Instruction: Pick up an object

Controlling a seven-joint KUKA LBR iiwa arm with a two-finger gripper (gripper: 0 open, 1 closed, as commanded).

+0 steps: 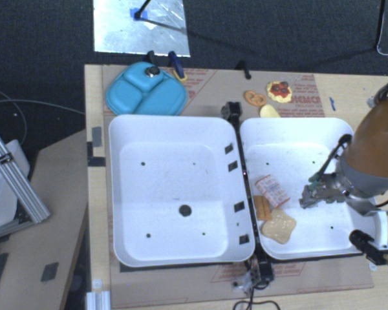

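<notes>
Arm (375, 150) is in from the right, hanging over the right bin (323, 131). The gripper (313, 196) sits low in that bin's middle, pointing left, and it's too small and dark to tell if the fingers are spread or pressed together; nothing shows between them. Left of it, apart from it, lies the pile: a red-and-white wrapper (271, 190) by the bin's left wall, an orange block (262, 208) touching it on the near side, and a pale cracker (278, 227) nearest the camera, overlapping the block. The left bin (149, 131) holds one dark disc (185, 210). On the bench (207, 86) beyond the bins: a blue tray (146, 90) far left, a pretzel (254, 98) and a small pizza (279, 91) far right.
</notes>
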